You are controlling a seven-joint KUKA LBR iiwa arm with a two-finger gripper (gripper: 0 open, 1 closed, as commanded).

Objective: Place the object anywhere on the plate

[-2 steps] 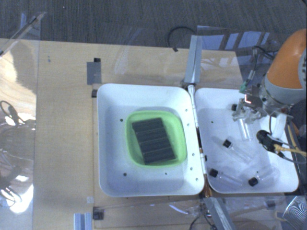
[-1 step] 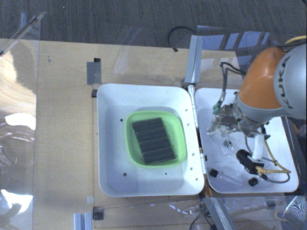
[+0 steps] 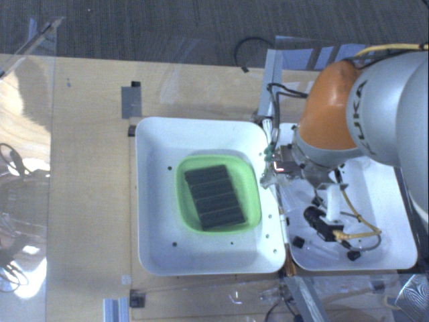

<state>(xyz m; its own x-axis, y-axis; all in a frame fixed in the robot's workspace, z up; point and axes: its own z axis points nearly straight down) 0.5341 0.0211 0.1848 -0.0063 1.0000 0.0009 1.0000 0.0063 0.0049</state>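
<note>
The green plate [image 3: 252, 200] looks glossy plastic, the dark block [image 3: 214, 196] matt

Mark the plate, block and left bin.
plate [image 3: 182, 194]: camera view, left rim.
block [image 3: 214, 196]: camera view, middle of its ridged top.
left bin [image 3: 157, 203]: camera view, bare floor left of the plate.

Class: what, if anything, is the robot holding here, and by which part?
It cannot be told. The arm hangs over the right bin; the dark block lies free on the green plate.
</note>
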